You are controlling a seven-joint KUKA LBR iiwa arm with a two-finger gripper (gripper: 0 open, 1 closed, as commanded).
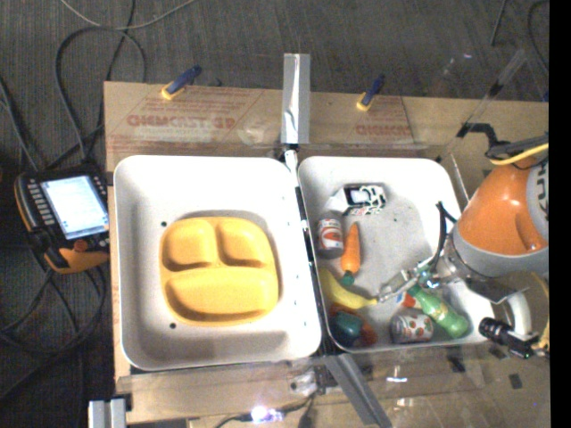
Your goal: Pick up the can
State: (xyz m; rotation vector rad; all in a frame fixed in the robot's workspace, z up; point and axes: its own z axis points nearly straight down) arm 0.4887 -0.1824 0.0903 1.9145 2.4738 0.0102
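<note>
1. Dark carpet surrounds a wooden bench (223, 119) bearing two white bins.
2. Nearest, a red-and-white can (411, 327) lies by a green bottle (443, 313) in the right bin (419, 172).
3. Above them the gripper (403, 283) hovers; whether it is spread, I cannot tell.
4. Farther left, a yellow compartment tray (219, 268) fills the left bin (134, 239).

We see the can (330, 235), red and white, lying against the right bin's (446, 178) left wall
</note>
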